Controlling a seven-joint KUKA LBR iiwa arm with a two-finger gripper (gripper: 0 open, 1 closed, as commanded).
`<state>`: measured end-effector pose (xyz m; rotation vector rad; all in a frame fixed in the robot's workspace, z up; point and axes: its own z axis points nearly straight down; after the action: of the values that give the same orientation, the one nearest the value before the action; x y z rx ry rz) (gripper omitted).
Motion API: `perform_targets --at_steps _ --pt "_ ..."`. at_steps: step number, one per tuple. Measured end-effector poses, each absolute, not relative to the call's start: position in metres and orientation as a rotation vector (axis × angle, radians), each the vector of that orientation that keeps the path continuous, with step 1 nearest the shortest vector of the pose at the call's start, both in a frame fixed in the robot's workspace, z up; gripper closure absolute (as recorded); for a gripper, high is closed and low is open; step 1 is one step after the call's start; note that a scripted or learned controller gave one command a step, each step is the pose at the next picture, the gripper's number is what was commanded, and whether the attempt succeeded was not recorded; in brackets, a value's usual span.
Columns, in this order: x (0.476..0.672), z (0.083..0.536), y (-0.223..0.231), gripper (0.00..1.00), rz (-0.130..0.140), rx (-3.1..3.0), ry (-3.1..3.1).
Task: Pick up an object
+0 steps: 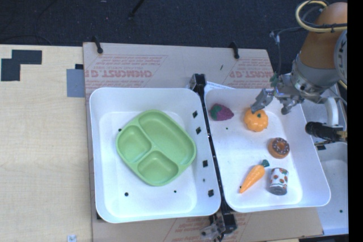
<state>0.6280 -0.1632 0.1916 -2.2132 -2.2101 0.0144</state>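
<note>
Gripper [275, 101] over right bin's [317, 178] far edge, fingers spread, pinching nothing.
Orange pumpkin toy [256, 120] sits just below-left of it. Same bin: purple toy [222, 113], donut [279, 147], carrot [252, 177], small can [278, 181]. Left bin [108, 190] holds a green divided plate [156, 147].

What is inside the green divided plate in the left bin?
Nothing lies in the three compartments of the green divided plate; all show bare green. It rests flat in the left bin, and the bin floor beneath it is covered, so anything under it cannot be seen.
</note>
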Motion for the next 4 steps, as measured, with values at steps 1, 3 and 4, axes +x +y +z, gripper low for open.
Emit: perform_targets --at_steps 1,3,4 --pt "0.631 0.200 -0.163 0.00 0.002 -2.219 -2.220" --pt "0.639 0.103 -0.175 0.00 0.006 -2.216 -2.220" --pt "0.639 0.087 -0.174 0.00 0.004 -2.215 -2.223"
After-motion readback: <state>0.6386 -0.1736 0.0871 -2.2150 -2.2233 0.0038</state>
